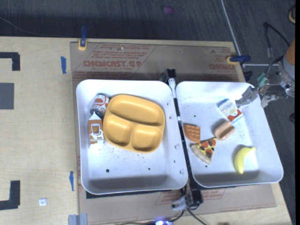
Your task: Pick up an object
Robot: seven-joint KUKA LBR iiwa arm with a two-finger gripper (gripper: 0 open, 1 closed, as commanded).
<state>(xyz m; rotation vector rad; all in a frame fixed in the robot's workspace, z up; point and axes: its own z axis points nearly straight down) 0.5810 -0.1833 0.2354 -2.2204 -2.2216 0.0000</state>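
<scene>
Hovering jaws (pixel 255 93) nr milk carton (pixel 229 109), R bin (pixel 269 144)

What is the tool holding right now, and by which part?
Nothing visibly. The tool hangs over the right bin's upper right edge, beside the small carton, with no item seen between its fingers.

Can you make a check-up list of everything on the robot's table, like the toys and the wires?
Surface: two white bins side by side, left bin and right bin, on a brown board over a pale bench.
Job's things: right bin holds a carton, hot dog, waffle, pizza slice and banana.
Clutter: left bin holds a yellow divided tray, a can and a small box at its left.
Grippers: gripper over the right bin's far right edge, near the carton.
Cables: wires at the front between the bins.
Surroundings: clamps on the board, dark floor beyond.
</scene>
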